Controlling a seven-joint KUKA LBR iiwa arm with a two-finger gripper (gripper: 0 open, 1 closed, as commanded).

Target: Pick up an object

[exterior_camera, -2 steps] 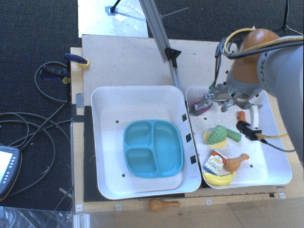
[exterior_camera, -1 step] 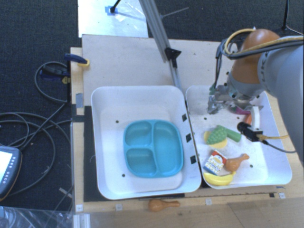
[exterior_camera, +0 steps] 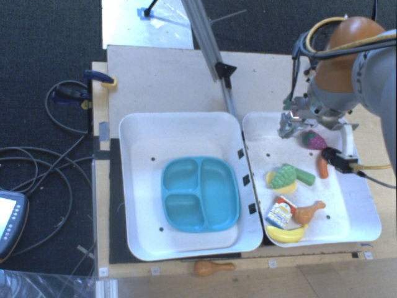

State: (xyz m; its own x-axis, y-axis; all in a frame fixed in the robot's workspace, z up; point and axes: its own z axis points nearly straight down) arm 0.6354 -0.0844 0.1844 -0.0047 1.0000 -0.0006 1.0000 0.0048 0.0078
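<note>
a pale wooden bench point(exterior_camera: 167, 79) stands on dark grey carpet point(exterior_camera: 43, 30). black cables point(exterior_camera: 37, 166) loop over the carpet to the left of the bench, near a handheld screen device point(exterior_camera: 9, 219) at the left edge. a blue and yellow clamp point(exterior_camera: 99, 78) grips the bench's left side. a slanted metal pole point(exterior_camera: 201, 27) crosses the bench from above, and a bright floor patch point(exterior_camera: 130, 17) lies beyond.

A robotics lab: bench point(exterior_camera: 161, 79) (plywood), loose cables point(exterior_camera: 43, 166), a clamp point(exterior_camera: 99, 77).

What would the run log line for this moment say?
arm: over right bin | gripper: low near purple toy | left bin: blue tray | step: no pick seen
</note>
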